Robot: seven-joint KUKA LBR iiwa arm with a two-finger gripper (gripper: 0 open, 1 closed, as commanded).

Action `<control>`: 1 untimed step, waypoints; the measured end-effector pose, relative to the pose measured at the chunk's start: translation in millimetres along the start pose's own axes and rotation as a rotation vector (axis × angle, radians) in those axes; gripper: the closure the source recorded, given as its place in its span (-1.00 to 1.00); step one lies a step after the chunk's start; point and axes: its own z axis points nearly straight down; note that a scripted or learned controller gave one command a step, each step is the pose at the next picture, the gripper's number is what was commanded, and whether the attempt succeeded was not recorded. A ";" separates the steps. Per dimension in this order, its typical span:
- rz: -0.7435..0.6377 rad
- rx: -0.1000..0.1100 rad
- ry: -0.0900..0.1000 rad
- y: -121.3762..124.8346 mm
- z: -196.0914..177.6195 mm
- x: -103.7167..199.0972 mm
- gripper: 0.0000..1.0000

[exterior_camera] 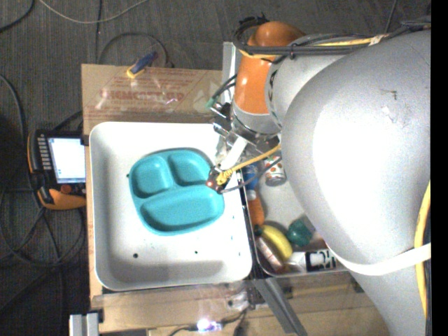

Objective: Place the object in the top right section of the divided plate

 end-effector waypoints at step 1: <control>-0.001 0.002 -0.006 -0.6 -7.3 -0.6 1.00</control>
